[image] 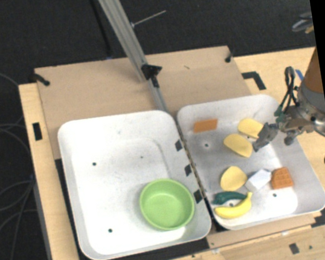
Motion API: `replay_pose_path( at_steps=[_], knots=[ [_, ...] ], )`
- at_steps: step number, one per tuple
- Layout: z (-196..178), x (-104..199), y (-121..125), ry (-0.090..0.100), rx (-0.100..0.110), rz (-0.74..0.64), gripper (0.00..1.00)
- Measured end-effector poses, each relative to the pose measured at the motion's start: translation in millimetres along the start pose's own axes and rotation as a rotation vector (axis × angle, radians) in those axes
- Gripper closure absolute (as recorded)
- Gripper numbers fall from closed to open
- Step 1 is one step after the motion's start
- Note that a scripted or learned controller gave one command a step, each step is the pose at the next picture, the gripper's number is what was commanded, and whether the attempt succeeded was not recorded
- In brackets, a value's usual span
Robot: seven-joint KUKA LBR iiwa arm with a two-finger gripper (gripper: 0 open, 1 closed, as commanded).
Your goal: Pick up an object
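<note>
Your gripper hangs over the right bin, beside two yellow pieces

From the overhead camera you see the arm reaching in from the right, its dark fingers low over the bin's upper middle; whether the jaws are apart or together you cannot tell. Just left of them lie a yellow piece and a second yellow piece. Nearer the front sit a third yellow piece, a white block, an orange block and a banana. The left bin holds a green bowl
</note>
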State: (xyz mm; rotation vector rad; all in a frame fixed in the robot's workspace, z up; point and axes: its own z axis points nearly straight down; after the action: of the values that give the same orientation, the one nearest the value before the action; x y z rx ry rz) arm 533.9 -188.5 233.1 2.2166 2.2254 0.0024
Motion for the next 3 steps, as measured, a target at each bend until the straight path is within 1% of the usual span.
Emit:
replay_pose_path(
  at_steps=[1, 2, 3],
  knots=[
    [0, 0, 0, 0.0, 0.0, 0.001, 0.0],
    [54, 1, 9, -0.002, 0.005, 0.004, 0.0],
    [104, 3, -1, -0.002, 0.006, 0.005, 0.0]
  ],
)
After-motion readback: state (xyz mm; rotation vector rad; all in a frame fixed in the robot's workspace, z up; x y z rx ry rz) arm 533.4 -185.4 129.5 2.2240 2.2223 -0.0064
